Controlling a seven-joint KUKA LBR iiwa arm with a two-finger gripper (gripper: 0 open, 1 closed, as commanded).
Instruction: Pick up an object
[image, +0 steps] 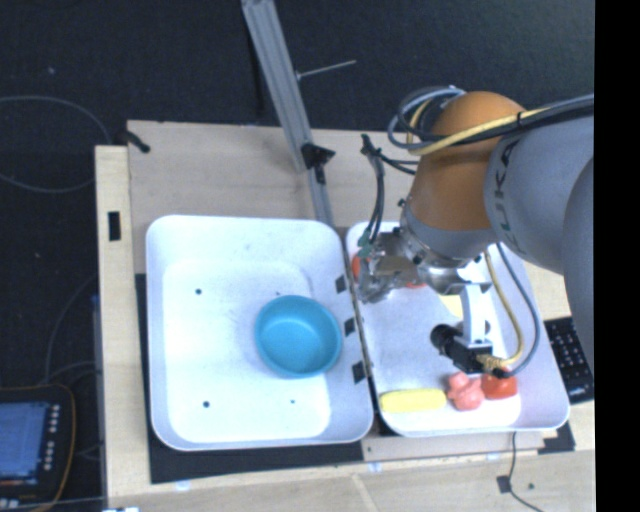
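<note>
My gripper (374, 276) hangs low over the far left corner of the right bin (545, 400), close to the wall it shares with the left bin. A yellow oblong object (411, 401) lies along the right bin's front wall. To its right sit a pink lumpy object (462, 391) and a small red-orange object (499, 384), touching each other. All three are well in front of the gripper. A blue bowl (297, 335) stands upright in the left bin (180, 300), to the gripper's left.
A grey metal pole (287, 100) slants up from the bench behind the bins. The grey arm with its orange band (460, 160) covers the far right part of the right bin. A dark keypad (567, 350) lies right of that bin.
</note>
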